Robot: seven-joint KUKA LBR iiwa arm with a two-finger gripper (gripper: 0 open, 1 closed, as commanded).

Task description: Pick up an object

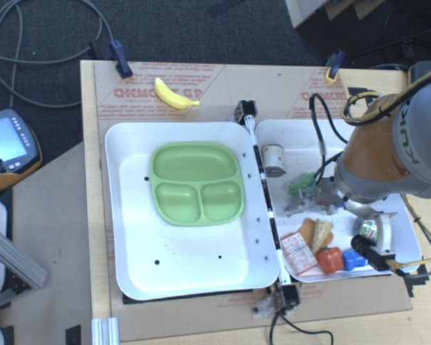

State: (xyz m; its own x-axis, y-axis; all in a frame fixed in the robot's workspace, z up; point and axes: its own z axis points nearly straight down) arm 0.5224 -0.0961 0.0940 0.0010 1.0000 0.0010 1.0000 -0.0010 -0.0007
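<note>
The right bin (294,136) holds several small objects. A small cylindrical cup (273,158) lies by its left wall. A green leafy item (299,185) rests mid-bin. At the front are a tan bread-like piece (317,233), a red-and-white packet (296,251), a red item (330,259), a blue item (354,260) and a small green-labelled can (368,228). My gripper (312,198) is low in this bin, right beside the green item, with the orange-banded wrist (373,153) above it. I see nothing clearly between its tips.
The left bin (129,250) holds a green divided plate (197,182). A yellow banana (174,95) lies on the bench behind the left bin. Blue clamps (120,58) hold the board's back edge. Cables (323,124) trail over the right bin.
</note>
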